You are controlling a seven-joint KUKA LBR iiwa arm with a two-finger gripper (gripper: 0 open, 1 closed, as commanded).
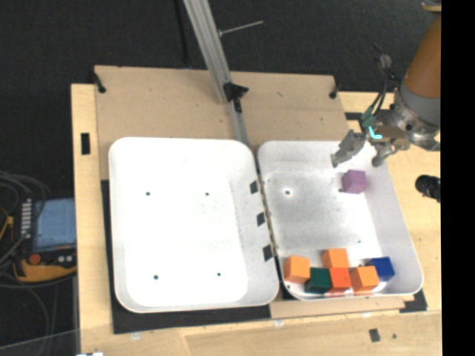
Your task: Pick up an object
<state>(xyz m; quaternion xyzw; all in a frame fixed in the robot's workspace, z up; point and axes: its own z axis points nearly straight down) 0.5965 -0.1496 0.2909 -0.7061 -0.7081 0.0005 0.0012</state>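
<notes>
- Desk (pixel 297 87) w/ 2 white bins: left bin (pixel 185 150), right bin (pixel 312 154).
- Right bin: 1 purple cube (pixel 355 181), 4 orange cubes (pixel 335 259), 1 green (pixel 320 279), 1 blue (pixel 382 267).
- Hand (pixel 365 151) above purple cube, fingers spread, holding nothing.

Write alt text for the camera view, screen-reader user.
The gripper hangs open over the right bin, just above a lone purple block, holding nothing. Orange, green and blue blocks crowd that bin's near edge, and the left bin sits alongside.
</notes>
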